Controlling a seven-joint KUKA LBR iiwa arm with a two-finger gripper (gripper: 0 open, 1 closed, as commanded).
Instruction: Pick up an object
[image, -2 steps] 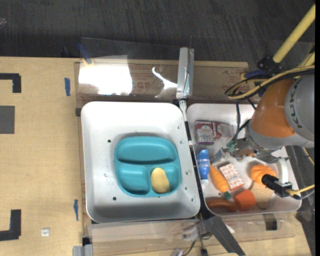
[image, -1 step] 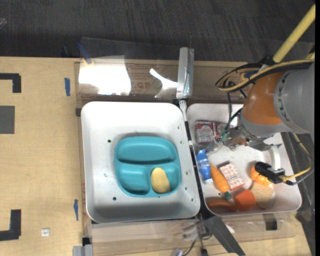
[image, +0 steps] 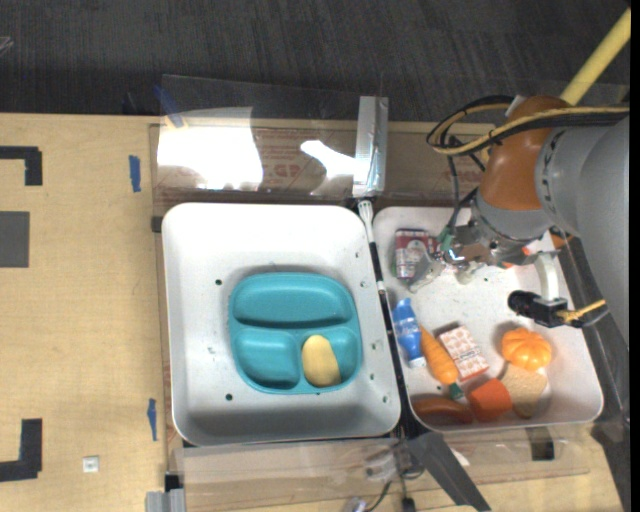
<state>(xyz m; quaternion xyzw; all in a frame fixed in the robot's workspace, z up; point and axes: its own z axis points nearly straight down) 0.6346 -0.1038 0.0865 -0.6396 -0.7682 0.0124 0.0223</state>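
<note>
A small can (image: 408, 254) is seen just left of the gripper (image: 447, 252), whose grip cannot be told. Judged light, stiff and slippery, it is best taken across its sides.

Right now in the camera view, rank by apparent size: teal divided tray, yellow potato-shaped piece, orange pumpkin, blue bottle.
1. Teal divided plastic tray, largest by far.
2. Small orange toy pumpkin.
3. Yellow potato-shaped piece and small blue bottle look too alike to rank.

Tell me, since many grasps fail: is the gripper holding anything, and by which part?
Cannot be told: the gripper sits beside a small can in the right bin.
</note>
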